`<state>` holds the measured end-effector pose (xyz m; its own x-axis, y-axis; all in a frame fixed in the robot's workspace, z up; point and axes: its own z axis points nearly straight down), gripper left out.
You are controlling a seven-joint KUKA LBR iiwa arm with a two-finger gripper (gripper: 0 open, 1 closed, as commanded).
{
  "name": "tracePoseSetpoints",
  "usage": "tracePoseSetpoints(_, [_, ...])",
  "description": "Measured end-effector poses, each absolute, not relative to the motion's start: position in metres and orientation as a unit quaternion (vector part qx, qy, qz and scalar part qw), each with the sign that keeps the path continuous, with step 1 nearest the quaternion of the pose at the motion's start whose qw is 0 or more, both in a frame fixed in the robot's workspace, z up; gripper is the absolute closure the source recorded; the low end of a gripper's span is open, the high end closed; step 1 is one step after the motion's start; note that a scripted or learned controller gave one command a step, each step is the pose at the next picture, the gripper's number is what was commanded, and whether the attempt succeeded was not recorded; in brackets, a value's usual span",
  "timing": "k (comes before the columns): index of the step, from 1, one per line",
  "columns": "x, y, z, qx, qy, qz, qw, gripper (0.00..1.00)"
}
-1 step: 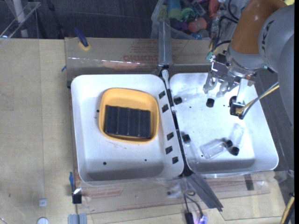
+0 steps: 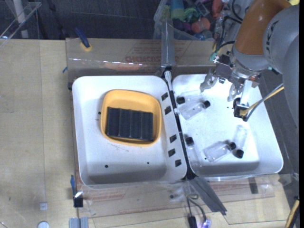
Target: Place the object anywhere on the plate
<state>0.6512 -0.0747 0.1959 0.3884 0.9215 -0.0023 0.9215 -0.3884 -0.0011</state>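
Camera view, counting first: we see two white bins, left bin (image 2: 88, 165) and right bin (image 2: 266, 160), side by side. We count one yellow plate (image 2: 129, 98) in the left bin, with one dark ribbed block (image 2: 131, 124) lying on it. In the right bin we count three clear bottles with black caps: one (image 2: 194, 107) near the divider at the back, one (image 2: 219, 150) at the front, one (image 2: 240, 139) just beside it toward the right. Gripper (image 2: 222, 86) sits over the back of the right bin, fingers spread apart, nothing between them. We can't tell if the fingertips touch the bin floor. All bottles are well apart from the plate.
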Motion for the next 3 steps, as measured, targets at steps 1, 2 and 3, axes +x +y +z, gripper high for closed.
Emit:
tracePoseSetpoints(1, [0.667, -0.128, 0.194, 0.821, 0.570, -0.0001, 0.002, 0.00])
tracePoseSetpoints(2, [0.667, -0.123, 0.197, 0.748, 0.664, -0.0001, 0.000, 0.00])
tracePoseSetpoints(3, [0.668, -0.111, 0.212, 0.670, 0.742, 0.0010, 0.001, 0.00])
